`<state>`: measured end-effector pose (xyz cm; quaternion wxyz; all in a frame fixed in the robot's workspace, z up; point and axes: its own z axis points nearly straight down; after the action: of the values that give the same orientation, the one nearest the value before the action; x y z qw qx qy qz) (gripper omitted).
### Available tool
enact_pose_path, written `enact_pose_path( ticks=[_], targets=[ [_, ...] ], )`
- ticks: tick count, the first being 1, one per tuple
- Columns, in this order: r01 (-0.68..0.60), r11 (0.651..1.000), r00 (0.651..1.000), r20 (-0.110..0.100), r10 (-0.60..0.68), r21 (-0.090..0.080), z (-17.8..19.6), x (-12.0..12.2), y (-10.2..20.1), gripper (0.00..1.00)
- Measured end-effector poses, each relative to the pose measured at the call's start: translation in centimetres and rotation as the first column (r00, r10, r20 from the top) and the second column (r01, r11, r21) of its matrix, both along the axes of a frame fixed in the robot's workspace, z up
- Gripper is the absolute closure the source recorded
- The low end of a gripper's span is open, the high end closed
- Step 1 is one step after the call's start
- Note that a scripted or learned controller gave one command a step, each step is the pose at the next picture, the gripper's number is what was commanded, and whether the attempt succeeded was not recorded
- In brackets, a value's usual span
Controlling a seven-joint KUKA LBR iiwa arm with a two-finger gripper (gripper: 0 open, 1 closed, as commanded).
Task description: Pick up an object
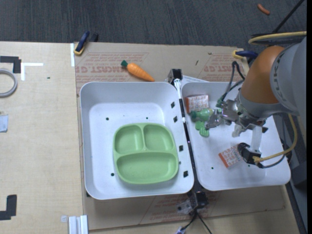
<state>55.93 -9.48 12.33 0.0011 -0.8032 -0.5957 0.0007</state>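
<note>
Two white bins sit side by side, and the gripper [210,122] hangs low in the right bin [253,177], near its left wall; whether its jaws are parted or closed I cannot tell. Just beside it lie green objects [201,117], with a red-and-white packet [197,102] toward the far-left corner and an orange packet [229,156] nearer the front edge. This looks like the approach to a grasp; next, the tool must settle over one item and lift. A green divided plate [145,153] fills the left bin [92,145].
</note>
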Motion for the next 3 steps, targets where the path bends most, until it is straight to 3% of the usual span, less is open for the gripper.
enact_pose_path(
  ticks=[1, 2, 3],
  targets=[
    [-0.671, 0.742, 0.742, 0.003, 0.671, -0.001, 2.6, -7.2, -3.3, 0.00],
    [-0.734, 0.680, 0.680, 0.006, 0.734, -0.010, -2.7, -7.9, -3.3, 0.00],
    [-0.731, 0.682, 0.682, 0.010, 0.731, -0.017, -1.6, -7.6, -3.4, 1.00]
  ],
)
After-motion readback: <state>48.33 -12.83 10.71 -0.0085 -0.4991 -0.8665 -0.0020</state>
